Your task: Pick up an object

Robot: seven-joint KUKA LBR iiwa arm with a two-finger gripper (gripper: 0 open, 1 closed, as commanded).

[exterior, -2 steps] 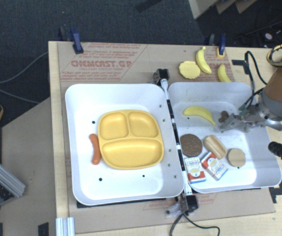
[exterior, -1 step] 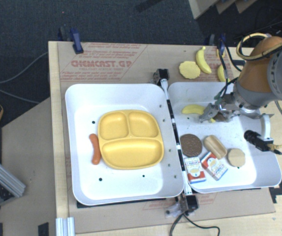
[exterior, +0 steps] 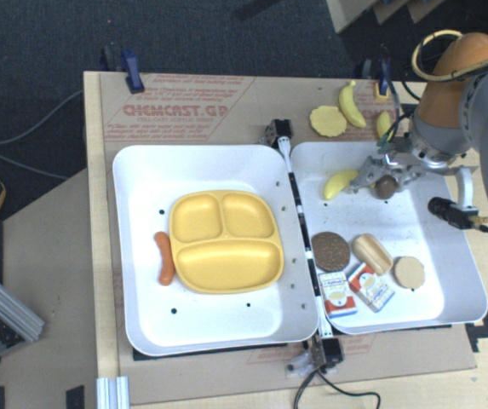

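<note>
Left bin: yellow three-compartment plastic tray (exterior: 225,240), orange toy sausage (exterior: 164,257) touching its left edge. Right bin (exterior: 431,313): small yellow banana-shaped piece (exterior: 339,184) at the upper left, long axis running lower-left to upper-right. Your gripper (exterior: 386,177) sits low just to its right (jaw state: cannot tell), so you need a short shift left. Nothing visibly held.

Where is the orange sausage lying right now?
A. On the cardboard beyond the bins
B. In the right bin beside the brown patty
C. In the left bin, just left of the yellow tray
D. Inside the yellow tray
C: the orange sausage lies on the left bin floor beside the yellow tray, outside its compartments.
</note>
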